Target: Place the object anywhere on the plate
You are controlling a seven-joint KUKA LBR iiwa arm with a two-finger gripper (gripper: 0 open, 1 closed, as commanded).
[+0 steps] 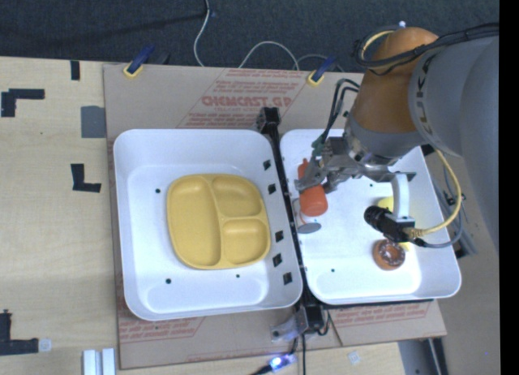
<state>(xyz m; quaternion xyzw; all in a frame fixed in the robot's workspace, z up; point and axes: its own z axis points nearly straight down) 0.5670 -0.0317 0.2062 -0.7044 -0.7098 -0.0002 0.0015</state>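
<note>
A yellow divided plate [217, 219] lies in the left bin [138, 162]. My gripper [315, 188] hangs over the left part of the right bin [438, 280], close to the wall between the two bins. It is shut on an orange-red object [313, 201], which sticks out below the fingers. A grey shadow on the bin floor just beneath suggests the object is off the floor. The plate is to the left of the gripper, across the wall.
A brown ring-shaped donut [389, 255] rests near the front of the right bin. A small yellow thing [387, 203] shows partly behind the robot's wrist parts. Black clips [280, 235] line the wall between the bins.
</note>
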